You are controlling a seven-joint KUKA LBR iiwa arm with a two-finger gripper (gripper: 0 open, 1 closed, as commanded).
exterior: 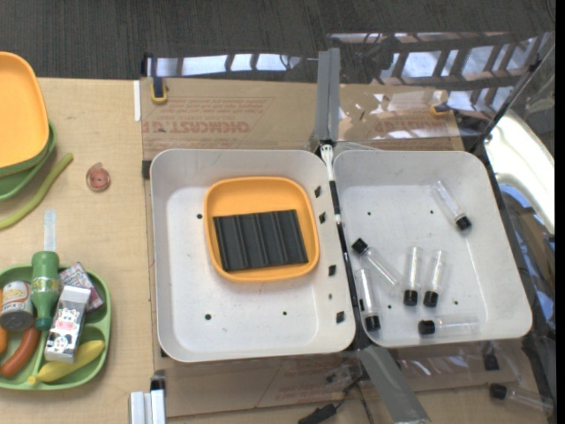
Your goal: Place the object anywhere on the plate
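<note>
On your left, a green plate (93,353) holds toy food: a green bottle (44,285), a small can (14,299), a carton (67,323), a sausage (19,352) and a banana (71,363). Above it you see stacked orange and green dishes (19,117) at the edge, and a small pink piece (98,177) on the wooden bench (97,237). Cardboard (231,122) lies behind the bins.

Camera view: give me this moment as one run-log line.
left bin: orange plate bearing dark ribbed block | right bin: six capped clear tubes loose | none on plate
</note>
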